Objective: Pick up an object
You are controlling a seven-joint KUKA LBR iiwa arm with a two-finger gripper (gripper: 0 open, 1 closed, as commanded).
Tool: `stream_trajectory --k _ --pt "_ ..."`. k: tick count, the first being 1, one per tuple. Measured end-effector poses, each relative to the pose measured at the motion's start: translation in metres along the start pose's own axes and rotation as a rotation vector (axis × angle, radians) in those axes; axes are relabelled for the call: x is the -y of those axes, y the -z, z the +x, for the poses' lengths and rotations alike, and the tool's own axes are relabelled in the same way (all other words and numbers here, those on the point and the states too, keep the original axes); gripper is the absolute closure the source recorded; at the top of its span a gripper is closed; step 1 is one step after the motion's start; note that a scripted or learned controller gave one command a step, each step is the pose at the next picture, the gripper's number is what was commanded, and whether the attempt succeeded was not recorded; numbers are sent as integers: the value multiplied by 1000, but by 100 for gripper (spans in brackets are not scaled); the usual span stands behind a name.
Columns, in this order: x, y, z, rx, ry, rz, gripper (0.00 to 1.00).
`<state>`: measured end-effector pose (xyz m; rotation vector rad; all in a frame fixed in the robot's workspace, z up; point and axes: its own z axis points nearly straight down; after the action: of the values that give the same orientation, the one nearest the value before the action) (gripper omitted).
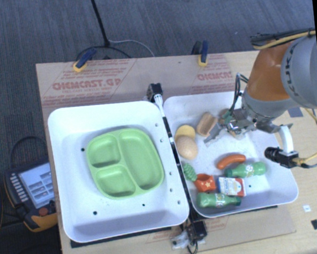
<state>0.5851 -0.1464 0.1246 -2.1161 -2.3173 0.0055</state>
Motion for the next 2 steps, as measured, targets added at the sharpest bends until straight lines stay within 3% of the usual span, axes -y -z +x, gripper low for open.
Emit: stream_trajectory --k 1,2 --pt "-85 -32 -29 2 110 -13 0" --pt "-84 -37 9 7 302 1 0"
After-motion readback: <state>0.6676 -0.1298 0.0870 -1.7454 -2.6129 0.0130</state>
